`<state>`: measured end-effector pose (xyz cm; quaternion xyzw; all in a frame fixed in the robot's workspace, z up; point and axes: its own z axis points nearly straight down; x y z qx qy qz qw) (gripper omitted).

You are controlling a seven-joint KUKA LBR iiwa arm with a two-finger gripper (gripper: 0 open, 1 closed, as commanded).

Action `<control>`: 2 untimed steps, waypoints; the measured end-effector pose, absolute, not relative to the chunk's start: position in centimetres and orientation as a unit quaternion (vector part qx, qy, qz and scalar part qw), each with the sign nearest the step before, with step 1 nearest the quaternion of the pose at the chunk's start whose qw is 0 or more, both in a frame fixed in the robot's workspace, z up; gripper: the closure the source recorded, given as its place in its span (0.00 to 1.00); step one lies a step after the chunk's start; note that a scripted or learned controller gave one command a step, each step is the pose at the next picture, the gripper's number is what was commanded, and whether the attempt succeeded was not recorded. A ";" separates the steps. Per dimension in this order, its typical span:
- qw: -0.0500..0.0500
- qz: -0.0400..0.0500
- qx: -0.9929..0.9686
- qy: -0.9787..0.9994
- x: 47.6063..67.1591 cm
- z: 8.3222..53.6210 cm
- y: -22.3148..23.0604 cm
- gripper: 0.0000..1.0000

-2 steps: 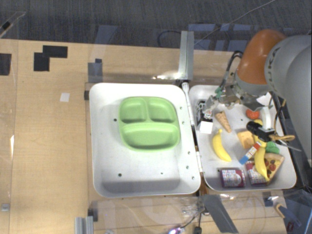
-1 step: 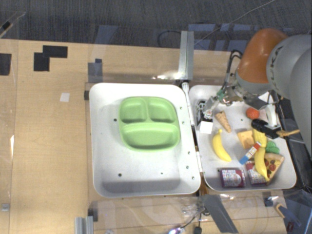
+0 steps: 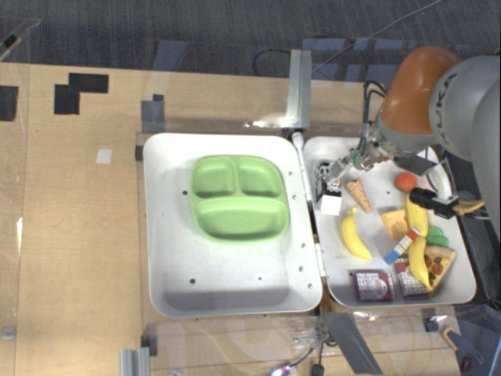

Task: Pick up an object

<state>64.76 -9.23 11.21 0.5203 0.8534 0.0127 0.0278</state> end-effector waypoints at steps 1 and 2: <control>0.029 0.020 0.618 0.785 59.5 11.3 -9.6 0.00; 0.021 0.012 0.590 0.807 63.1 11.1 -9.2 0.00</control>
